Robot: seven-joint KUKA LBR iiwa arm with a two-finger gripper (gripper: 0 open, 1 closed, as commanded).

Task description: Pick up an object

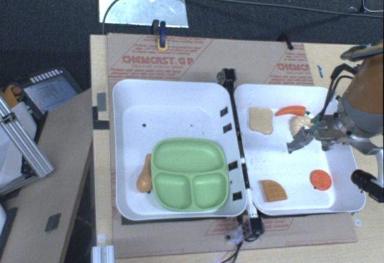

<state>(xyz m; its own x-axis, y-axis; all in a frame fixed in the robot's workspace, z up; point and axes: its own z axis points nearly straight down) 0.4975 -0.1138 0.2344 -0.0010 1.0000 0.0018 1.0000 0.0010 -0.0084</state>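
Pincer: mine (298,145) hangs over the middle of the right bin (342,202), its tip dark and pointing left; whether the fingers are apart or together I cannot tell (too small and blurred).
Nearest piece: a pale rounded item (298,124) just above my tip, near it; contact I cannot judge.
Red piece: a long red-orange item (290,111) lies just behind the pale one.
Beige slab: (261,120) to my left, near the divider.
Brown wedge: (273,190) near the front wall.
Red disc: (321,179) front right, apart from my tip.
Left bin: (129,99) holds a green divided tray (189,173) and a tan pear-shaped piece (145,175) beside it.
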